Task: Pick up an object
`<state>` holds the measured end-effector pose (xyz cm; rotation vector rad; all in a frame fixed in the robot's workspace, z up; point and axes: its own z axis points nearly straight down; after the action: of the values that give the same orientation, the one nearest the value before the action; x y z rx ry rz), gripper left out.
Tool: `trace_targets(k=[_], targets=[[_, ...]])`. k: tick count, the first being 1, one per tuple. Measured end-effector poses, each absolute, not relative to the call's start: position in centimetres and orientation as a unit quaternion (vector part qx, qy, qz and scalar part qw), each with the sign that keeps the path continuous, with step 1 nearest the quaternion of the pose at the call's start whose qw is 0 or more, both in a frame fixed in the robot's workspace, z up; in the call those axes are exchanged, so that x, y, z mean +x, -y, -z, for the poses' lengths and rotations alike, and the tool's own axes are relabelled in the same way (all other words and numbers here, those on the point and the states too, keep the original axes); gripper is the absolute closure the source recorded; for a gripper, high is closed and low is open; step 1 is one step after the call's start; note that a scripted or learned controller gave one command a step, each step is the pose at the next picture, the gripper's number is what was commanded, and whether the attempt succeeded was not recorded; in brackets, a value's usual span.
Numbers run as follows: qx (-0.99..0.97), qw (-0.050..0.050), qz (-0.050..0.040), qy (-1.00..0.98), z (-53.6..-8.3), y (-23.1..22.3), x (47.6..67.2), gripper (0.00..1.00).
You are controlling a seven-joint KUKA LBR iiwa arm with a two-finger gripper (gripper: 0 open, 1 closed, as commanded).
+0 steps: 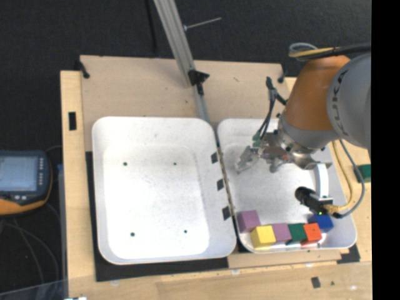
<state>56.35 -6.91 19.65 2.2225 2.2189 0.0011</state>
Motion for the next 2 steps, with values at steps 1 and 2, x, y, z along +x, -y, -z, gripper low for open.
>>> trace_targets(k=[1,2], targets=[[0.708,-0.001,0.0027,-0.706,-11.1,11.6,59.5,0.0],[0.709,0.002,-0.0007,-0.706,-12.6,11.5,59.7,1.0]])
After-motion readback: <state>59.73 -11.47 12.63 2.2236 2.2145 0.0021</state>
